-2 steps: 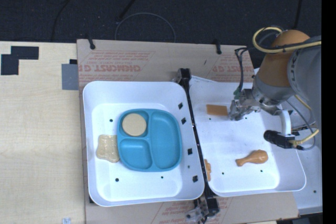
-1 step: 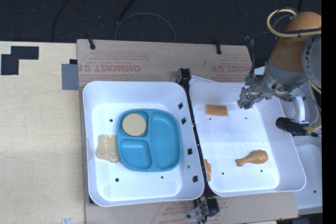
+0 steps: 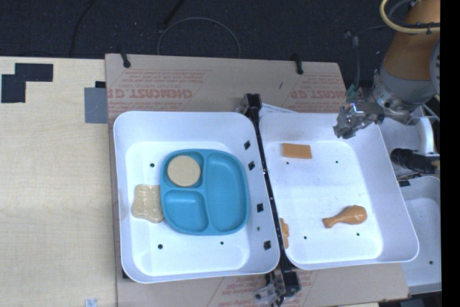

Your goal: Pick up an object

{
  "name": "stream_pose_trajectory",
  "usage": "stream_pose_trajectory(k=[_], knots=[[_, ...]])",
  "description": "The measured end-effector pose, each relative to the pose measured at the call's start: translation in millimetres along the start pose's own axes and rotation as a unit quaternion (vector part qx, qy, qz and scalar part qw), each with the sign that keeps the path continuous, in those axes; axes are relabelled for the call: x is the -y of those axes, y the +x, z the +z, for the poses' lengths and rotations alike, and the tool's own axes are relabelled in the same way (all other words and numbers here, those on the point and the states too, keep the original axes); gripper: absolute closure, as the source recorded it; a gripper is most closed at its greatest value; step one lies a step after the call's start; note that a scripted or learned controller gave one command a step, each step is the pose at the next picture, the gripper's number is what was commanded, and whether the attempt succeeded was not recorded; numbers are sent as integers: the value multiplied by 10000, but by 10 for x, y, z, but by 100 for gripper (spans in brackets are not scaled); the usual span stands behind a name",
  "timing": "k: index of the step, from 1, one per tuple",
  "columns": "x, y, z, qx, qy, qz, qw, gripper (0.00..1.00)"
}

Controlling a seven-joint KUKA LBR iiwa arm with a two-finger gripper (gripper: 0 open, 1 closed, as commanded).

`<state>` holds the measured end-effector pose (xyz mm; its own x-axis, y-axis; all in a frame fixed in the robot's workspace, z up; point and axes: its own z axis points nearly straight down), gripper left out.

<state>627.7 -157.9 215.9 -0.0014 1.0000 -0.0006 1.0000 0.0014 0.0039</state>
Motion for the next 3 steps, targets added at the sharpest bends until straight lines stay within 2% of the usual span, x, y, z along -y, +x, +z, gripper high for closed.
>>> stream_pose_trajectory(k=[1, 3], knots=[[-1, -9, -107, -5, 19, 0, 10000, 100], [317, 1067, -228, -18, 42, -15, 10000, 100]])
